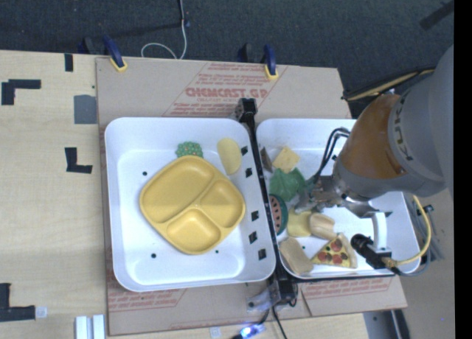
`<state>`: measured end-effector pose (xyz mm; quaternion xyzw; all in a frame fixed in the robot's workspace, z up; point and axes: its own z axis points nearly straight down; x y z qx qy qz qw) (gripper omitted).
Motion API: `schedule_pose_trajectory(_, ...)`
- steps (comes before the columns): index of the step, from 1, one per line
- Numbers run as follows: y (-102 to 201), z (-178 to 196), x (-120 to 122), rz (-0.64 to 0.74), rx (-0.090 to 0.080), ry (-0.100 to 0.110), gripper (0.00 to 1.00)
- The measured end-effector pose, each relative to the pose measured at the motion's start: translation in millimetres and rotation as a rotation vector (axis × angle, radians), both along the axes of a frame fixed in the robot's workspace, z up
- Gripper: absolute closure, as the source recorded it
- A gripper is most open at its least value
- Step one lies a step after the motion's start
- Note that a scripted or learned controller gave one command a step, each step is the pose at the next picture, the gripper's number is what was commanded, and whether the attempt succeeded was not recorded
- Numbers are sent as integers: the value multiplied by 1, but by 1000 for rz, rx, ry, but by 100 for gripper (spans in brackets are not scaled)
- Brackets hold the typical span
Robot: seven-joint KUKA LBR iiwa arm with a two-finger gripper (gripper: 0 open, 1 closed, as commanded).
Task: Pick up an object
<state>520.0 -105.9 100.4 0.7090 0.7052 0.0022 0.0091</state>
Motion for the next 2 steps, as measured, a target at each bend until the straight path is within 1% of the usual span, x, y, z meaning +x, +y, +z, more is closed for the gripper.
schedule_pose_trajectory(1, 61, 86, 74, 8, 9, 14, 100)
schedule_pose_trajectory(2, 61, 84, 72, 7, 9, 17, 0)
